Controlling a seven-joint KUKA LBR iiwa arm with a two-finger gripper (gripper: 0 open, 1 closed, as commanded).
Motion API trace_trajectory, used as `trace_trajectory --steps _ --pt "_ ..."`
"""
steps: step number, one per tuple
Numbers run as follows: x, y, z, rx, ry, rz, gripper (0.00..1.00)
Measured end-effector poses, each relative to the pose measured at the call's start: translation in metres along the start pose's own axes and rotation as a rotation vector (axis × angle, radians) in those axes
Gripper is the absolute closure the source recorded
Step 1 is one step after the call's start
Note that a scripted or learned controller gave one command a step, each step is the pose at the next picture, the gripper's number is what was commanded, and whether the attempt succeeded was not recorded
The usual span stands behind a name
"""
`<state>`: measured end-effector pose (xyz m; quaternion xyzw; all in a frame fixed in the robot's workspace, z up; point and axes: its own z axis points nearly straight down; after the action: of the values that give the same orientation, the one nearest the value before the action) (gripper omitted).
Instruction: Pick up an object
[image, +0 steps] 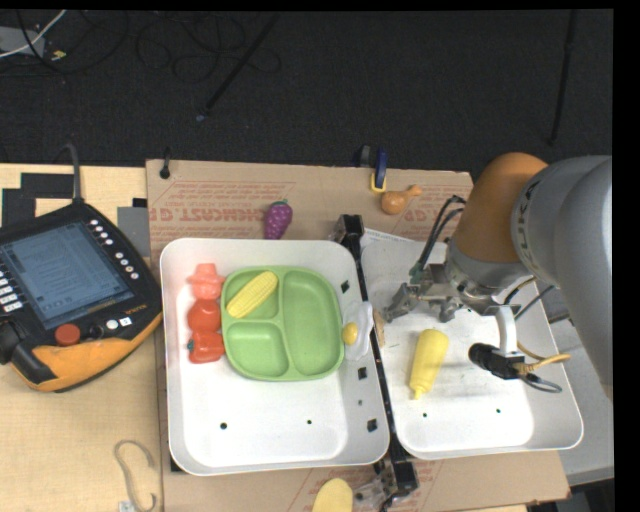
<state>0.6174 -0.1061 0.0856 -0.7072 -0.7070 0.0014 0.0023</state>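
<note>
gripper (425, 300) just above bottle (427, 362) | jaws: state cannot be told | risk: round bottle rolls away, grasp misses

A sheet of brown cardboard (220, 200) lies on the wooden surface (70, 440). To its left rests a control tablet (70, 290) with a dark screen and an orange-yellow casing. On the cardboard's far strip sit a purple toy bunch of grapes (278, 217), a blue and yellow clamp (379, 170) at the far edge, and an orange toy (398, 199) (pear-shaped) just beside the clamp. At the cardboard's near edge is a round yellow toy (333, 494). A metal hook (135, 470) lies off its near left corner.
</note>
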Motion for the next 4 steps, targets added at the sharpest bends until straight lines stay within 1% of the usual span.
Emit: trace_trajectory --steps 1,2,3,4 --pt "-0.002 0.0 -0.012 -0.002 0.0 0.005 1.0" --pt "-0.008 -0.002 -0.056 -0.007 -0.002 0.007 1.0" --pt "-0.013 -0.01 -0.115 -0.008 -0.001 0.009 1.0" --pt "-0.015 -0.01 -0.144 -0.007 -0.001 0.007 1.0"
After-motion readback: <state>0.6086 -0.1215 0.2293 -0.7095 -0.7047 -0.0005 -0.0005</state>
